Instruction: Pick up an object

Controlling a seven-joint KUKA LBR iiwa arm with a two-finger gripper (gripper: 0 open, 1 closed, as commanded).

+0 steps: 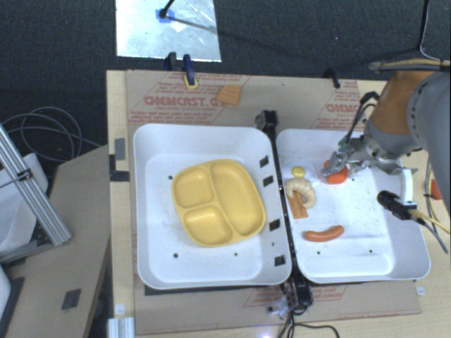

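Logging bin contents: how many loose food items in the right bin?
5: yellow piece, shrimp, brown strip beside it, sausage nearer the front, red-orange piece under the gripper. The arm may hide others.

A robotics lab: cardboard-topped bench [232, 94], two white bins [151, 189], loose cables [42, 129].

Both white bins [211, 136] look like smooth, slightly glossy moulded plastic, and the yellow divided tray [218, 203] in the left one has a matt plastic finish. The bench [282, 94] top is bare brown cardboard with red print, dull and papery. A crinkled shiny foil sheet [168, 20] lies on dark rough carpet [56, 48].
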